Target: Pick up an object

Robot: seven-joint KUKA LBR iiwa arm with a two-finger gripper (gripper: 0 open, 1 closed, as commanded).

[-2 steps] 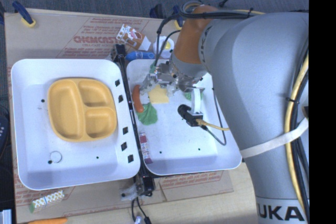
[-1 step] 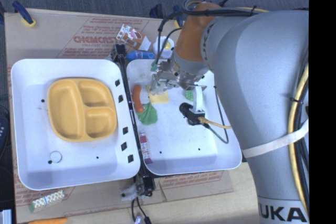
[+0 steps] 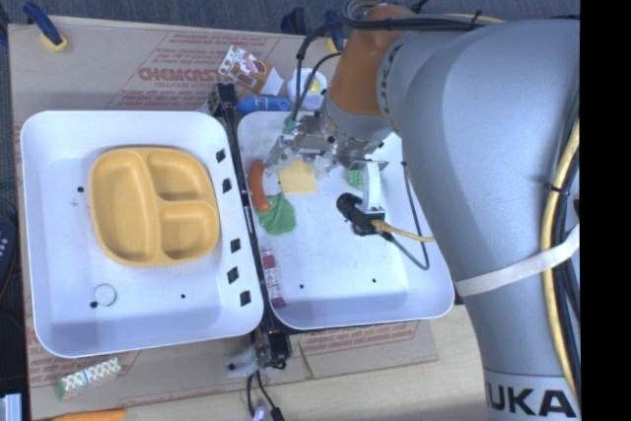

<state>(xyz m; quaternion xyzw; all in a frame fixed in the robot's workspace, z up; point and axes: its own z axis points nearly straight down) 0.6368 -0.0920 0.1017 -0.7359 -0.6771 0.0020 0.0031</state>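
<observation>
The right bin (image 3: 394, 296) is crowded toward its left wall, so we judge the gripper (image 3: 308, 148) could shove or pinch a neighbour instead of seating on one thing. We cannot tell whether it is open or closed. The pale yellow block (image 3: 298, 178) lies just below it in the view, with the orange sausage (image 3: 257, 184) and green piece (image 3: 279, 216) just beside.

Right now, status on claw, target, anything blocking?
Claw over far end of right bin. Yellow block right beside it, not visibly held. Orange piece and green piece crowd close by the block.
</observation>
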